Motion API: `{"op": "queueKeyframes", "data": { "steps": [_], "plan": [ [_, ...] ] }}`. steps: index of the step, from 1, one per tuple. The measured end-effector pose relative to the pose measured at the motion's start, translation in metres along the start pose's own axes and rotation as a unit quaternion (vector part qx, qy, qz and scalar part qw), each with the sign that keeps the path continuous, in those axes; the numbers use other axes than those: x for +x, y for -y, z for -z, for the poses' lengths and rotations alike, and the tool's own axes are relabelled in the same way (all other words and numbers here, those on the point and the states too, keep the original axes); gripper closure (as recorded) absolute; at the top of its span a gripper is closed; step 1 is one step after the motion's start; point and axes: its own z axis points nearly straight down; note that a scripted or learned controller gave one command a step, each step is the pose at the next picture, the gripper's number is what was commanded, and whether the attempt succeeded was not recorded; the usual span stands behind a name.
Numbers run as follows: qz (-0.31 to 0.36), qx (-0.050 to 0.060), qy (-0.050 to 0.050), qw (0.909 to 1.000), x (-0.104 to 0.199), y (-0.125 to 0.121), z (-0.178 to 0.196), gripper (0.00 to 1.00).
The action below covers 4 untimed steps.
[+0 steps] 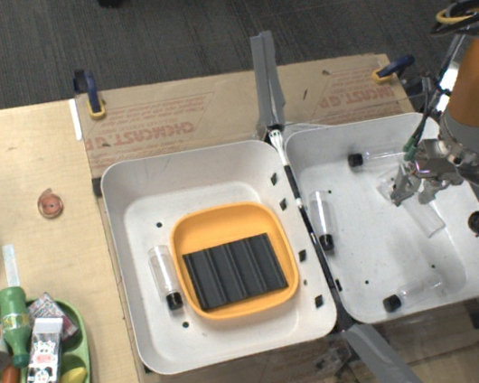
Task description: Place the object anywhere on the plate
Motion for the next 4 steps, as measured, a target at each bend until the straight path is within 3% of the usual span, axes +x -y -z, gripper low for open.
{"op": "queueKeyframes", "data": {
  "steps": [1, 2, 3, 4],
  "plan": [
    [0.050, 0.000, 0.001, 0.9987, -0.035, -0.055, -0.013, 1.00],
    [0.078, 0.000, 0.001, 0.9970, -0.071, -0.075, 0.021, 1.00],
    [0.222, -0.002, 0.002, 0.9749, -0.079, -0.065, 0.045, 1.00],
    [0.222, -0.002, 0.002, 0.9750, -0.079, -0.066, 0.045, 0.00]
  ]
}}
